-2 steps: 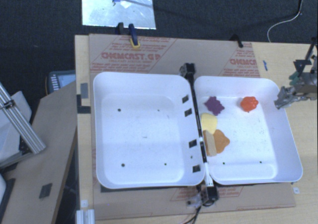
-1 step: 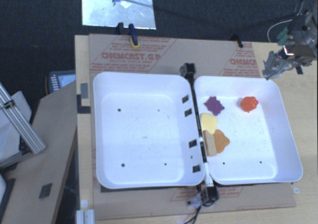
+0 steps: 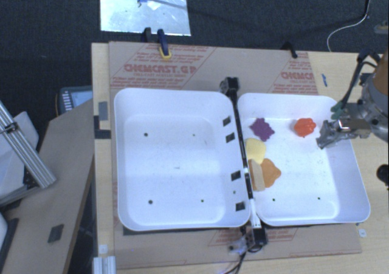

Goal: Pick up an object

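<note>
Pincer, grip state unclear, hangs just right of red object.

The bench carries a printed cardboard sheet, on which two shallow white bins rest side by side, the left bin at 9 o'clock touching the right bin at 3 o'clock.

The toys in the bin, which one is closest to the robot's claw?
The red toy. It lies right beside the end effector by the right bin's far edge; the purple, yellow and orange toys lie farther left.
</note>
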Motion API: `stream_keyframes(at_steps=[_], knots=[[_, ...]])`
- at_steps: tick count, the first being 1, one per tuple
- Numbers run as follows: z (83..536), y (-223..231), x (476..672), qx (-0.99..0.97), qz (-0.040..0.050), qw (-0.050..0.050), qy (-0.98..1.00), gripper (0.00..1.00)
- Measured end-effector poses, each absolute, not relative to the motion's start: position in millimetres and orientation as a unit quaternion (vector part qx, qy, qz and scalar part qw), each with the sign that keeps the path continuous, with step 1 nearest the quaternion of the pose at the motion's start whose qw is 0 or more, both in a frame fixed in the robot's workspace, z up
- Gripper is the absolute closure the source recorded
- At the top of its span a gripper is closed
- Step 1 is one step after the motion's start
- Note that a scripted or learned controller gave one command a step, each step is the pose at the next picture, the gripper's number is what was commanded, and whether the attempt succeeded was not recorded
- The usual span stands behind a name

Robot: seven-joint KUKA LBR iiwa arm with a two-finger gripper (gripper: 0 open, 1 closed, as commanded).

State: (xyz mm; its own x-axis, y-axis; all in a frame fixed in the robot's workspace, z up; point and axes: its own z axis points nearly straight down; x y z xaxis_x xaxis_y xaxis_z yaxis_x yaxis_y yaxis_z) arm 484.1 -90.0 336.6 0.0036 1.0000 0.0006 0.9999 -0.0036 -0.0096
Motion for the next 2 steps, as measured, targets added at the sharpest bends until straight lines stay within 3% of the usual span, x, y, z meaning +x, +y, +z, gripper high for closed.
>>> stream_keyframes(at_steps=[1,2], knots=[[395.0,-11.3,487.5,-0.703,-0.0035,-0.002,-0.712,1.00],[544.2,91.3,486.5,-0.701,-0.0094,-0.005,-0.713,1.00]])
